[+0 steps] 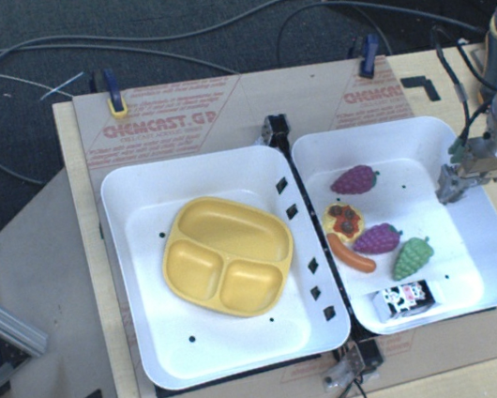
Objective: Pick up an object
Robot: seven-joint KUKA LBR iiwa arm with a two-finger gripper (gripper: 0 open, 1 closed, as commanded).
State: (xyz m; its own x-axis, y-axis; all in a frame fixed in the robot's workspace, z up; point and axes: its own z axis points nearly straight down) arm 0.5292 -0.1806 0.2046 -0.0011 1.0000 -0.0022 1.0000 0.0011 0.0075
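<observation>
The right bin [484, 237] holds two purple grape bunches [354, 180] [376, 238], a green grape bunch [412, 256], a small pizza slice [344, 220], a hot dog [351, 254] and a black-and-white packet [405, 297]. My gripper [453, 185] hangs over the right bin's right side, well to the right of the toys. Nothing shows between its tips.
A yellow divided plate [228, 255] lies in the left bin [136, 261]. Black clips run along the divider [304, 231] between the bins. Blue clamps [115, 93] [368, 56] hold the cardboard sheet at the back. Cables trail across the dark floor behind.
</observation>
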